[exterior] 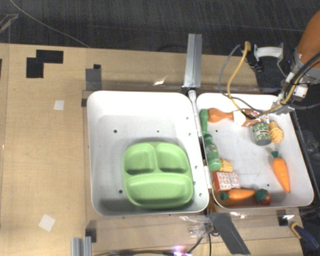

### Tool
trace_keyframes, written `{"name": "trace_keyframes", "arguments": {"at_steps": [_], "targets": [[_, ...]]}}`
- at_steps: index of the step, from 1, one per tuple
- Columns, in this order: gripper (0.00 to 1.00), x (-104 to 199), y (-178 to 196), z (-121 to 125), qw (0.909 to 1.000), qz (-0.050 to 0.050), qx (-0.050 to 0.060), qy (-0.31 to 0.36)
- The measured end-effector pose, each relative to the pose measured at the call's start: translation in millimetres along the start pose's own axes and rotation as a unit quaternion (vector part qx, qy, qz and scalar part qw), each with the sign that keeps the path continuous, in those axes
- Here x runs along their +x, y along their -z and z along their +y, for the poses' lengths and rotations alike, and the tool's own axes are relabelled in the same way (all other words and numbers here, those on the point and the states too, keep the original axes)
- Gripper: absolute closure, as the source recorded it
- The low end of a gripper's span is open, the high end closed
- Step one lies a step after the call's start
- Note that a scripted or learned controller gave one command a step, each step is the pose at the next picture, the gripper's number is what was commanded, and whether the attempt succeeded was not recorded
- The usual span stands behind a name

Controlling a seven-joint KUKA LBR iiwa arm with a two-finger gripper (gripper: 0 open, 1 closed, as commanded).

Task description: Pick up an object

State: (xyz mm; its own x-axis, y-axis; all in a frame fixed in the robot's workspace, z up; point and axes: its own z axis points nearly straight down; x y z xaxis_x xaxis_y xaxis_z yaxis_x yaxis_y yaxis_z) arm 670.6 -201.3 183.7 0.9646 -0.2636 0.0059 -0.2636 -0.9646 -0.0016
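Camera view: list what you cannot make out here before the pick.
- Gripper: the arm is cut off by the right edge of the camera view, so its fingers cannot be judged.
- Small can: label too small to read.
- Box at the right bin's near wall: print too small to read, partly covered by a carrot.
- Green items along the divider: too small to identify.

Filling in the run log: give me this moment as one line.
arm: top right, raised | carrots: right bin | green tray: left bin | pick: not done
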Motion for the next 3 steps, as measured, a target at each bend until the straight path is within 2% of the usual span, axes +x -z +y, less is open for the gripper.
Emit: {"name": "trace_keyframes", "arguments": {"at_steps": [1,2,3], "targets": [[1.0,0,-37,1,0.9993,-0.001,0.0,0.037],[1.0,0,-43,1,0.9993,0.0,0.0,0.038],[1.0,2,-29,-4,0.9991,0.003,0.0,0.043]]}}
